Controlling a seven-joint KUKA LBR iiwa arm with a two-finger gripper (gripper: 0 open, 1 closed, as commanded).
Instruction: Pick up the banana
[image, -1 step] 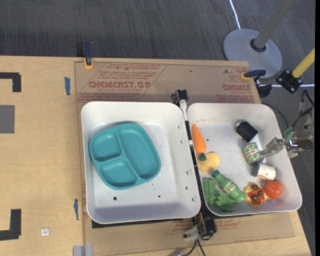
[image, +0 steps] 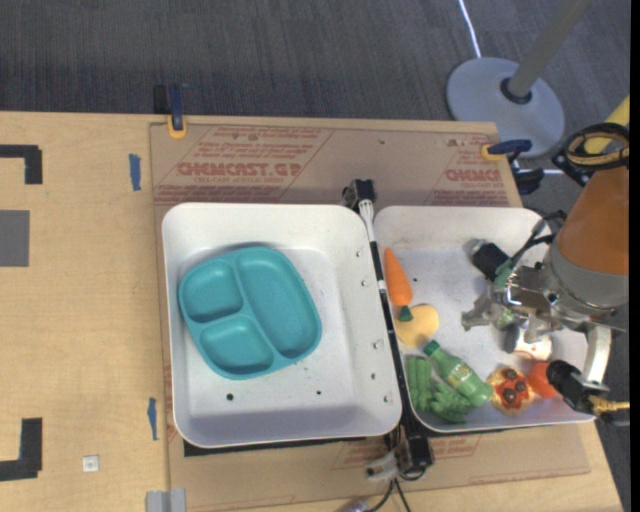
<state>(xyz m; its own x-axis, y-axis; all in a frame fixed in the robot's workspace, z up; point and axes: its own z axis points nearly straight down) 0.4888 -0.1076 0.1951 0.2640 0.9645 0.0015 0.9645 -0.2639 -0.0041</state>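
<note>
On the desk (image: 80, 300), the left bin (image: 200, 420) holds a teal divided plate (image: 250, 310); in the right bin (image: 440, 235), an orange carrot (image: 398, 278) lies along the left wall, a pale yellow piece (image: 420, 320), possibly the banana, just below it, then a green bottle (image: 455, 372) and green beans (image: 430, 392); the jaws (image: 515, 315) hover right of these, their opening impossible to tell.

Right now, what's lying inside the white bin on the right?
The right bin holds a carrot, a yellowish piece, a green bottle and green vegetables. The gripper covers whatever lies beneath.
</note>
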